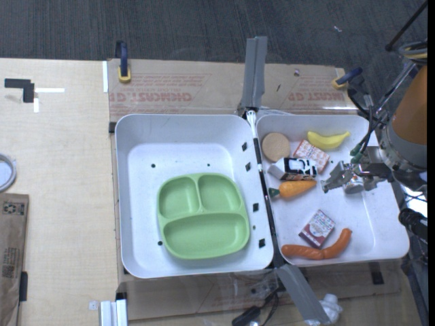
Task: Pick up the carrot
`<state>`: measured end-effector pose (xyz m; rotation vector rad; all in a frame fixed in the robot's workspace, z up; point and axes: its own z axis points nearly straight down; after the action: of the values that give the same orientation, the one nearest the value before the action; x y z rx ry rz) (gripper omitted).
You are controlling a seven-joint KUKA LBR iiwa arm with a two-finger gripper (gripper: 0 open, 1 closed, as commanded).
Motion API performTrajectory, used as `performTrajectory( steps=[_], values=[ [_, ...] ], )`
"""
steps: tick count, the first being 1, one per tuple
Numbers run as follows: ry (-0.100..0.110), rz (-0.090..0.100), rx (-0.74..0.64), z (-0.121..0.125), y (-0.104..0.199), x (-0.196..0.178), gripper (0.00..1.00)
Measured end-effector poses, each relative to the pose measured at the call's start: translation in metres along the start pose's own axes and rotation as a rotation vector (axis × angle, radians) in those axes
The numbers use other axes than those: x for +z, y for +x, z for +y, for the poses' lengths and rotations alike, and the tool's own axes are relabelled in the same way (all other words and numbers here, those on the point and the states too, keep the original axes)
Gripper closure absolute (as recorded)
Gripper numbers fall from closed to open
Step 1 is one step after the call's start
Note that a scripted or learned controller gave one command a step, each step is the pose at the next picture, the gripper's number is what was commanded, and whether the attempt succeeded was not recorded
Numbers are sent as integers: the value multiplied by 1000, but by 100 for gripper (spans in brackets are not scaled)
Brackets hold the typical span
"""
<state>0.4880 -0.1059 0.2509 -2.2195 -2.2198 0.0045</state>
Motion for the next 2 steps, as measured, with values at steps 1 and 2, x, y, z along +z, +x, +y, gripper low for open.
performTrajectory(
  steps=[1,2],
  values=[
    [-1,0,-90,21,-37,52,0],
    [-1,1,-101,-11,-71,114,0]
  ],
)
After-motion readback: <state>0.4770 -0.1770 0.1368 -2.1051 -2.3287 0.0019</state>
